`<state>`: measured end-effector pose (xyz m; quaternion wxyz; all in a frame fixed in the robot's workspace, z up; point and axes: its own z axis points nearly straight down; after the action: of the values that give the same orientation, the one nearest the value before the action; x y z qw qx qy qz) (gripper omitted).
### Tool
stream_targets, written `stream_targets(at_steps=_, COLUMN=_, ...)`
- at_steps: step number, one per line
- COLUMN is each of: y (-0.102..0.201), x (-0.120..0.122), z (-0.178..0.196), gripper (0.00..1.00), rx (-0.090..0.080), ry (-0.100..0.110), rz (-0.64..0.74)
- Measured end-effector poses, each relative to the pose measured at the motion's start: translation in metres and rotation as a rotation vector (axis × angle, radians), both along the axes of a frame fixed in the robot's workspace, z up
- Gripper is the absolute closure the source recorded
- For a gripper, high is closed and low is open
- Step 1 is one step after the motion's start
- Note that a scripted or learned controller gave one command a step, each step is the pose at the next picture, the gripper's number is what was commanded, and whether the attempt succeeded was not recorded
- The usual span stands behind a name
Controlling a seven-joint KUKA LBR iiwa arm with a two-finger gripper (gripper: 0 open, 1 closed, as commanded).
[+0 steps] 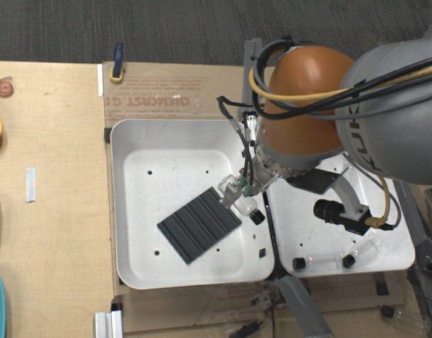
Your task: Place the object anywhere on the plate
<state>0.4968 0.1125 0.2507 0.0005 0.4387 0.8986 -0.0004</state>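
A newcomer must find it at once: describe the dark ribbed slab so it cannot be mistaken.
Start at the left white bin. On its floor, towards the lower right, lies the dark ribbed slab, flat and turned at a slant, its upper corner beside the hand. It is the bin's largest dark thing, with parallel grooves along its top, unlike the small black bits nearby.

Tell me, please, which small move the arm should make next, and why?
Probably a short shift left over the dark ribbed plate. The gripper hangs at the plate's upper right corner in the left bin, so anything let go now might land at the plate's edge.
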Motion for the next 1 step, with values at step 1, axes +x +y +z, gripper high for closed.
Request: stream_targets(at_steps=1, y=0.0686, x=0.0058, z=0.0289, gripper=1.00, rx=-0.001, ry=0.001, rz=0.106)
